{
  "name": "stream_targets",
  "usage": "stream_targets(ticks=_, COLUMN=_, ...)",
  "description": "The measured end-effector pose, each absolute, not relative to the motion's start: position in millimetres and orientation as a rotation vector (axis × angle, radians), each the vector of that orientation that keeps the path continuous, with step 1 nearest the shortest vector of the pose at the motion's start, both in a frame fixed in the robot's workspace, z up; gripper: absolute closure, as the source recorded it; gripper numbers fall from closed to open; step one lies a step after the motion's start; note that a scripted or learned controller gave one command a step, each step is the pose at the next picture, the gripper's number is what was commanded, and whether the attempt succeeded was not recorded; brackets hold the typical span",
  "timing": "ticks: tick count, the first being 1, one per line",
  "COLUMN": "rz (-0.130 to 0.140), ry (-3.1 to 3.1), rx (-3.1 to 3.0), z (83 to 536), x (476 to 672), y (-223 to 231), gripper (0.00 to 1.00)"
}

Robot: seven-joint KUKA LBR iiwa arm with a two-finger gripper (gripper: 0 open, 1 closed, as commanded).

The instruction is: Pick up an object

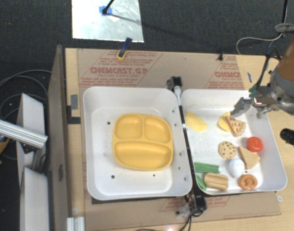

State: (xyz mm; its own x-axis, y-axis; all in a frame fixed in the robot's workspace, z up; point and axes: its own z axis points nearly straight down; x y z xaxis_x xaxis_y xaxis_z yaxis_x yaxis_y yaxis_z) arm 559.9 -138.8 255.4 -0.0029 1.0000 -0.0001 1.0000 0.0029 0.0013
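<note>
The gripper (247, 106) stood with its jaws parted and nothing between them, poised above the far edge of the right bin (276, 150), just beside the pizza slice (236, 126). The toy foods lay untouched there: a yellow piece (195, 122), cookie (227, 149), tomato (254, 144), egg (236, 167) and doughnut (247, 181). Judging by this, the pick was barely begun, with descent, closing and lift all left; the yellow tray (142, 142) sat in the left bin (96, 129).

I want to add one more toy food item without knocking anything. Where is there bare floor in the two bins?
The left bin has bare margins all around the yellow divided plate. In the right bin, the far strip beyond the yellow wedge is free, as is the patch between it and the cookie. The near right corner is crowded; the gripper hovers by the pizza slice.
</note>
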Motion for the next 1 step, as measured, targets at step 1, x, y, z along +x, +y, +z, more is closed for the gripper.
stream_targets(ticks=1, rz=-0.008, ry=2.225, rx=2.228, z=123.4, x=535.4, y=-156.8, gripper=0.0)
